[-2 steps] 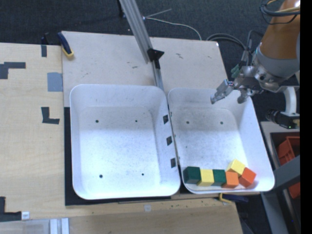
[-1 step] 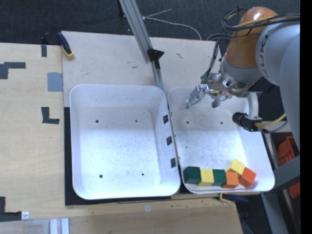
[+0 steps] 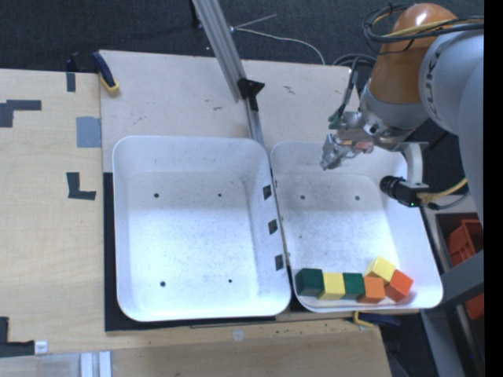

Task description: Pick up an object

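Several small blocks line the near edge of the right bin (image 3: 409, 210): a dark green one (image 3: 310, 280), a yellow one (image 3: 332, 285), a green one (image 3: 353, 284), an orange one (image 3: 373, 288), another yellow one (image 3: 383, 269) and an orange-red one (image 3: 399, 285). My gripper (image 3: 333, 158) hangs over the far edge of the right bin, well away from the blocks, with nothing seen between its fingers.
The left bin (image 3: 126, 210) lies beside the right one, sharing a middle wall. A slanted metal rail (image 3: 224, 45) runs from the top toward the bins' junction. A blue and yellow clamp (image 3: 106, 73) sits at the bench's far left corner.
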Robot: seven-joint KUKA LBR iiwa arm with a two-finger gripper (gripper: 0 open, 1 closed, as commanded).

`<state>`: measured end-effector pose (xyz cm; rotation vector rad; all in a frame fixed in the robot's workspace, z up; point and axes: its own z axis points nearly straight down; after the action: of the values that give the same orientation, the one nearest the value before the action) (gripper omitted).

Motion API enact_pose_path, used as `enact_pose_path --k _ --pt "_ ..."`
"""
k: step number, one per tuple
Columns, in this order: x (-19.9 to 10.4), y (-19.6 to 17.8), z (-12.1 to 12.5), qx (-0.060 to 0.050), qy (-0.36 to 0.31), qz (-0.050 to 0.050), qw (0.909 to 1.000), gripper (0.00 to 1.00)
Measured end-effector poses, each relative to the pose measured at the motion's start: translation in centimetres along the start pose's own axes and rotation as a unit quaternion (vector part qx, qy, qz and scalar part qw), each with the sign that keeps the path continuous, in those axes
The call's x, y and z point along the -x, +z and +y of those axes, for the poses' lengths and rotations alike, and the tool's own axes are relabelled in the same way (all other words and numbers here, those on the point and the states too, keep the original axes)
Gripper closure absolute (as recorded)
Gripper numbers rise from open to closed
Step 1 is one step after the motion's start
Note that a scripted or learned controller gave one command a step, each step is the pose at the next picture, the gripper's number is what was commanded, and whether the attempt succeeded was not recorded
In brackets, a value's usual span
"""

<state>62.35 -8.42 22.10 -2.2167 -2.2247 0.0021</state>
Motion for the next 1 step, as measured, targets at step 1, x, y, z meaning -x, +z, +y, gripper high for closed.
enact_pose_path --k 1 --pt "-0.35 -1.18 -5.06 -0.001 0.002 0.0 1.0 1.0"
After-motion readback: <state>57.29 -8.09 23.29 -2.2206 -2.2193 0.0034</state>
